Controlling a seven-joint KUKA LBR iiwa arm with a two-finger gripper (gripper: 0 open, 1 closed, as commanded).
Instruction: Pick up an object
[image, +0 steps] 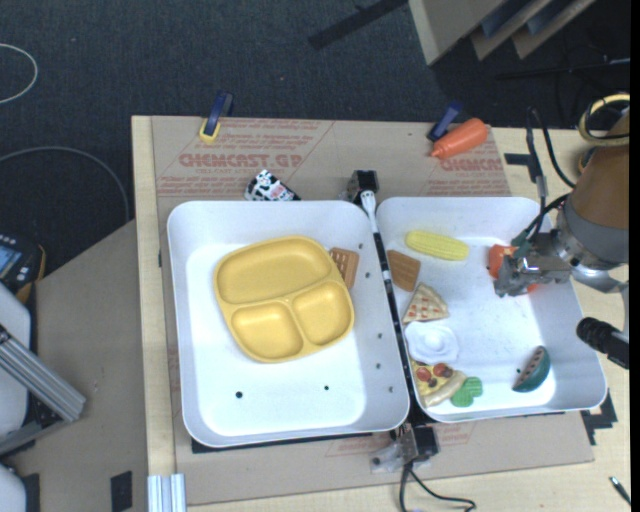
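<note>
One red toy (497, 258) lies just under the pincer (520, 272); I cannot tell its opening. It should descend straight and close around the toy before lifting.

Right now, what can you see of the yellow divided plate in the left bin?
The yellow plate looks like matte plastic, a rounded square with three compartments: one wide one along the far side and two smaller ones nearer the camera. It lies flat and right side up, turned at a slant, in the far part of the left bin. Nothing sits in it. A small brown waffle-like piece lies against its right corner.
</note>
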